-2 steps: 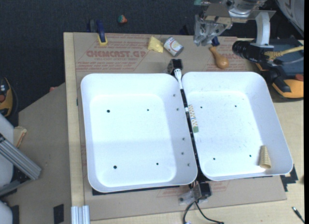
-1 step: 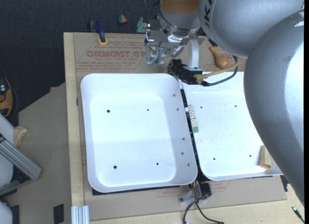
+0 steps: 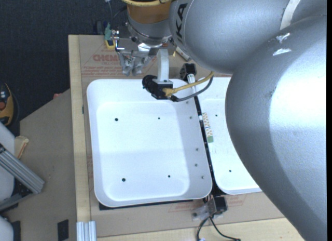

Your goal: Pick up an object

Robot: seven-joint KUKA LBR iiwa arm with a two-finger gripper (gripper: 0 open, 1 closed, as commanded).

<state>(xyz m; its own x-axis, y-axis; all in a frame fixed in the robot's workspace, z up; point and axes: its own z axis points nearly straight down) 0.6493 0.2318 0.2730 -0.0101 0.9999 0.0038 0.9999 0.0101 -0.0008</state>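
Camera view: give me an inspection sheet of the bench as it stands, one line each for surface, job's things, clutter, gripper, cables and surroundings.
Surface: wooden bench bearing two shallow white bins side by side; left bin shows dark dots on its floor, right bin is largely covered by the arm.
Job's things: nothing seen that could be picked up in the visible parts of the bins.
Clutter: nothing seen.
Gripper: gripper sits over the far rim of the left bin; finger state cannot be told.
Cables: yellow cable with black connector at the far rim; black cable at the near edge.
Surroundings: dark floor; metal rail at left.
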